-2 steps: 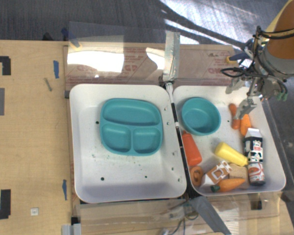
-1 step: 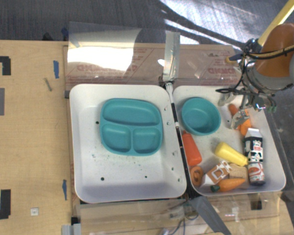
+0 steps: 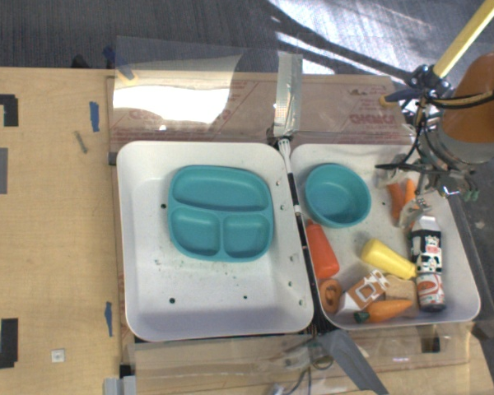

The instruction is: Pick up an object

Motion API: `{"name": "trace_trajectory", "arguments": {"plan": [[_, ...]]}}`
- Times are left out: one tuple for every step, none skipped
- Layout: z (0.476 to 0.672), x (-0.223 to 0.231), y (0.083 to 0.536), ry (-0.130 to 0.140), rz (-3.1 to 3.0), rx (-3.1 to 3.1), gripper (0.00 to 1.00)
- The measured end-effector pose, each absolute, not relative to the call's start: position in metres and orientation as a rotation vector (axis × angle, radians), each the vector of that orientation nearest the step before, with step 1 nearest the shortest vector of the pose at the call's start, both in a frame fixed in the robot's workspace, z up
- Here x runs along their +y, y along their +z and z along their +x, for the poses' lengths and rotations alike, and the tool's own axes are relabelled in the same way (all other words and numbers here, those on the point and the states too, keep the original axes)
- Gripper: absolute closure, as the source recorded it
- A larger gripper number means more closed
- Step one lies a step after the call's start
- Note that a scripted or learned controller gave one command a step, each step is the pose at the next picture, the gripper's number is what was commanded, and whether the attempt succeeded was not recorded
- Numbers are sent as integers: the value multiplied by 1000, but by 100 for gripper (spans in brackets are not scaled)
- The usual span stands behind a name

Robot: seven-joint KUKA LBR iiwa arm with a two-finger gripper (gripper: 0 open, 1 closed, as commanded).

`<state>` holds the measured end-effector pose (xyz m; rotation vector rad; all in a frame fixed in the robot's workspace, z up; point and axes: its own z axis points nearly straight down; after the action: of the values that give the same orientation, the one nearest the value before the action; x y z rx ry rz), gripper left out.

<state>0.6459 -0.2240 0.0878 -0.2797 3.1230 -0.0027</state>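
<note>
From the overhead camera I see the gripper [image 3: 418,189] low in the right bin [image 3: 469,303], right of the teal bowl [image 3: 337,194]. A small carrot [image 3: 403,197] sits at it; I cannot tell whether it is gripped. Below the bowl lie 1 yellow piece [image 3: 387,257] and 1 bottle [image 3: 429,270]. The teal divided plate [image 3: 221,212] sits left.

The wooden bench [image 3: 41,245] carries two white bins [image 3: 140,303] (side by side, touching).
</note>
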Motion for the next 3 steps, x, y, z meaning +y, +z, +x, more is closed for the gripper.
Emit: {"name": "trace_trajectory", "arguments": {"plan": [[650, -223, 103, -9, -282, 3110, 100], [650, -222, 102, -7, -282, 3111, 0], [625, -222, 88, -2, -450, 3102, 0]]}}
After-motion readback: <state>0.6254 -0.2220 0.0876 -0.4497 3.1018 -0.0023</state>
